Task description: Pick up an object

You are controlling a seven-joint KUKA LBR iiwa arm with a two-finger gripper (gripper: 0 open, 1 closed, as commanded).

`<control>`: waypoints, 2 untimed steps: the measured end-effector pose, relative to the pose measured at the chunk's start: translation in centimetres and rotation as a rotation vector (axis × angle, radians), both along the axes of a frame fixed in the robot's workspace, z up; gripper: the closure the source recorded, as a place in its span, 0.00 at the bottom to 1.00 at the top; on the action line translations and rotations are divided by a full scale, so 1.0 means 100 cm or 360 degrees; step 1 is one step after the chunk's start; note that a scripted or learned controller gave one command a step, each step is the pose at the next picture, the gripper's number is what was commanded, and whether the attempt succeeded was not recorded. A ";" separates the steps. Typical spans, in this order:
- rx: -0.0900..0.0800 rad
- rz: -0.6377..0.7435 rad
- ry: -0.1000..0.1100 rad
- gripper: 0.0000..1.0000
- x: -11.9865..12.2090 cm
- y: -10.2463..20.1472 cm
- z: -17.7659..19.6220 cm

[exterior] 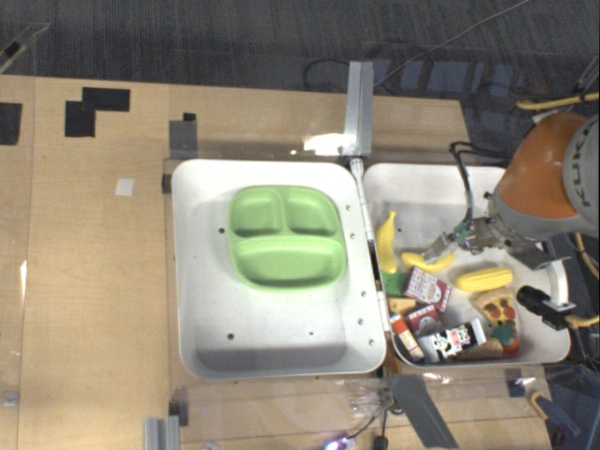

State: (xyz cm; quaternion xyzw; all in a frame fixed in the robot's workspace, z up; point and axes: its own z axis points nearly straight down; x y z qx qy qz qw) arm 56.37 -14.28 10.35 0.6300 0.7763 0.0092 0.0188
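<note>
- Pale wooden surface (84,279), with black marks at its far left.
- Left white bin (202,345) and right white bin (412,190) sit side by side, touching.

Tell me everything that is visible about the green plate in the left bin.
The green plate is a light green tray with rounded corners, plastic by its look, matte. It has three compartments: two smaller ones on the far side and one wide one on the near side. They look empty. It lies flat, right side up, near the middle of the left bin, slightly toward its far side. Only the bin's floor touches it.
</note>
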 end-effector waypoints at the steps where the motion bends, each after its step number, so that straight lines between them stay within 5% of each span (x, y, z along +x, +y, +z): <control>1: 0.0017 -0.0159 0.0055 0.00 -0.004 -0.001 0.067; 2: 0.0012 -0.0077 0.0038 0.00 -0.004 0.045 -0.012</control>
